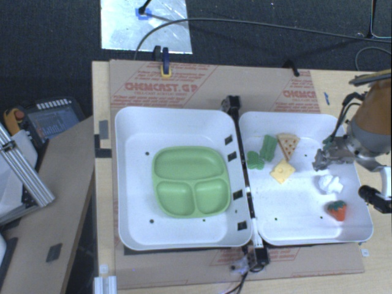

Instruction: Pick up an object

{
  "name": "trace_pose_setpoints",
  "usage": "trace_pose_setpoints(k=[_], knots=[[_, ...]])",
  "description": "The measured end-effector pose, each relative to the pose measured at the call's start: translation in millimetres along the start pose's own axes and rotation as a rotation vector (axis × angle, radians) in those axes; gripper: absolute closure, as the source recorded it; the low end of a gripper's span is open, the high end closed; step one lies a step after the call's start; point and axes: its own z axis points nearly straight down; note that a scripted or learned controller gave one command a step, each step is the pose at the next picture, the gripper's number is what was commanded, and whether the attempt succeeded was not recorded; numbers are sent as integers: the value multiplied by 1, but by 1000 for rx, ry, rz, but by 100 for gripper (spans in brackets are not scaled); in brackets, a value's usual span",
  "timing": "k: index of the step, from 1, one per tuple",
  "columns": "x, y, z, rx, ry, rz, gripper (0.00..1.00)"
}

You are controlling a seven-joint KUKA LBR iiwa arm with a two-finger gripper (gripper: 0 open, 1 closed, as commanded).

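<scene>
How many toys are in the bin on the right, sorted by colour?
Green: 2, the green pickle-shaped toy and the small green piece
Yellow: 2, the pizza slice and the cheese wedge
White: 1, the white lump
Red: 1, the strawberry
Total: 6

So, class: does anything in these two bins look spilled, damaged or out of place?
Nothing stands out. The green divided plate lies flat in the left bin; the toy foods sit loosely scattered in the right bin.

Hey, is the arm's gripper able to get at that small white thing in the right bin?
Probably yes: the gripper hangs just above the white object, with nothing lying between them.
</scene>
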Motion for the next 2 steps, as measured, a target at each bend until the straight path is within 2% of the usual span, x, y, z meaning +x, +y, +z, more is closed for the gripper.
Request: trace_pose_setpoints(k=[1,2], knots=[[-2,-2,-44,-1,0,-1,100],[0,2,-109,-4,-2,-3,100]])
